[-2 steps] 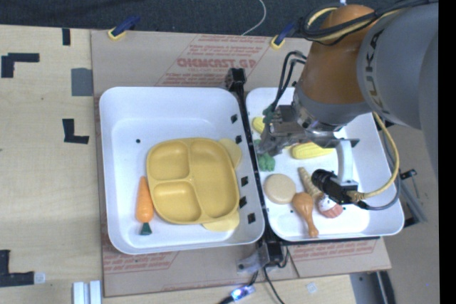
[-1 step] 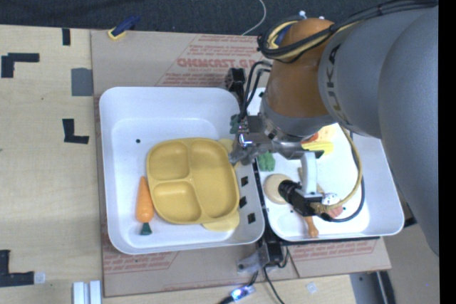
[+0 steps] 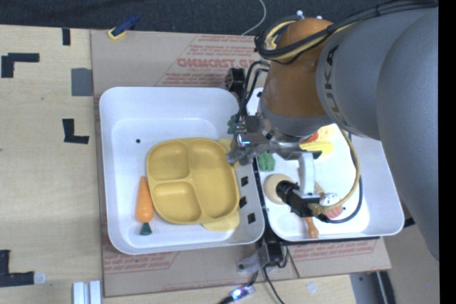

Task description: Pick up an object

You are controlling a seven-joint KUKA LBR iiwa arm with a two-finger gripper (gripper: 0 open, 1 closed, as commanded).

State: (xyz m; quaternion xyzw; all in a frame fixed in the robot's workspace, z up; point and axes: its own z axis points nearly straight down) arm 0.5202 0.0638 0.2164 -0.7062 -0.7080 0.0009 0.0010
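The end effector (image 3: pixel 246 142) hangs at the right edge of the pale yellow divided plastic tray (image 3: pixel 192 180); whether it is wide or narrow I cannot tell. The grey, orange-banded arm (image 3: pixel 306 75) rises above-right of the tray. An orange toy carrot (image 3: pixel 144 201) lies against the tray's left side, within the left shallow white bin (image 3: pixel 117 153).

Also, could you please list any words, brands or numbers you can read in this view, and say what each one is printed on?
"UKA", the visible end of the brand name, on the grey arm.
Red printing on the cardboard sheet under the bins: upside down and too blurred to read.
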